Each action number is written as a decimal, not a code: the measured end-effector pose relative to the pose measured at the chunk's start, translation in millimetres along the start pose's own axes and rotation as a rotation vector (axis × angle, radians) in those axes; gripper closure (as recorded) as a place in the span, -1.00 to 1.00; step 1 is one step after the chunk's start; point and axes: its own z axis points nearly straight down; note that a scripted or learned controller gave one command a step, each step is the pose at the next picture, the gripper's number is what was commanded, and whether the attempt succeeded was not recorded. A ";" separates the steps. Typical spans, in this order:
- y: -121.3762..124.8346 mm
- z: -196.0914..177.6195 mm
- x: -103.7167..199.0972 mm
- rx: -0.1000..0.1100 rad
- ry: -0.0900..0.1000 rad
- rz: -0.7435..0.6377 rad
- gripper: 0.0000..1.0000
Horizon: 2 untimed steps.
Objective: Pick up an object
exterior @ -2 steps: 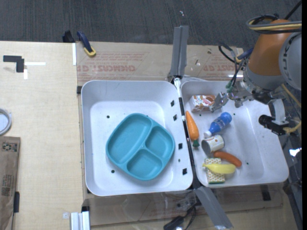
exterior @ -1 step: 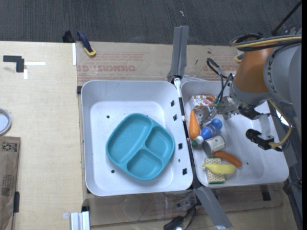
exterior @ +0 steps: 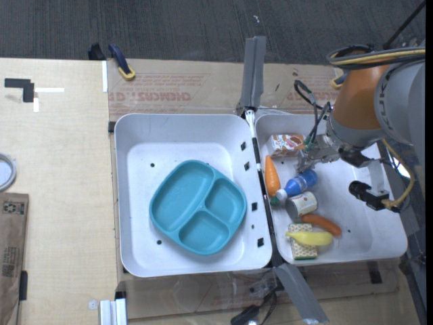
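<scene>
Hand [exterior: 312,160] low in right bin [exterior: 379,242], just above bottle [exterior: 300,183]. Finger state: cannot tell. Nothing lifted; grasp and raise outstanding.

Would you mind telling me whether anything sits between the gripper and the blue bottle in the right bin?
Nothing visible does. The gripper hangs directly above the blue bottle, with bare bin floor between. The orange carrot lies to the bottle's left and the snack packet behind it, both clear of the path.

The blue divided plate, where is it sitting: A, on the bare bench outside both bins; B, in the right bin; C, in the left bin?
C: the blue divided plate lies flat on the floor of the left bin, apart from the food items in the right bin.
</scene>
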 end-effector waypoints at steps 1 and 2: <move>0.0 0.1 0.1 0.000 0.000 -0.001 -1.00; -0.3 -5.4 -1.8 0.003 0.000 0.004 1.00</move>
